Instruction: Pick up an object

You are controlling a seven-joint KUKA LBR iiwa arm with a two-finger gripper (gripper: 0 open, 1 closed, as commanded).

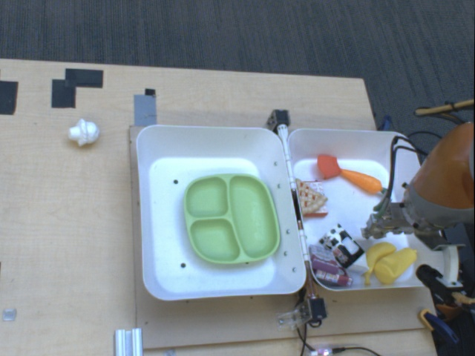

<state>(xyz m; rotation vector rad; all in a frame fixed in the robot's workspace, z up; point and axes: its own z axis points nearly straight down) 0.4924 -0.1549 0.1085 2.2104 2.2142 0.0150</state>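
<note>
- The arm (449,180) is cut off at the frame's right edge, and its bulk hides the gripper's upper part.
- The gripper (380,227) hangs low in the right bin (349,141); its grip state cannot be made out.
- The yellow toy (391,262) lies just below it, the orange spatula (347,171) above.

Green tray (231,219), orange spatula (345,172), yellow toy (390,261), white bins (152,221)

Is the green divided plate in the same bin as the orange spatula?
No, the green divided plate lies in the left bin; the orange spatula is in the right bin.
</note>
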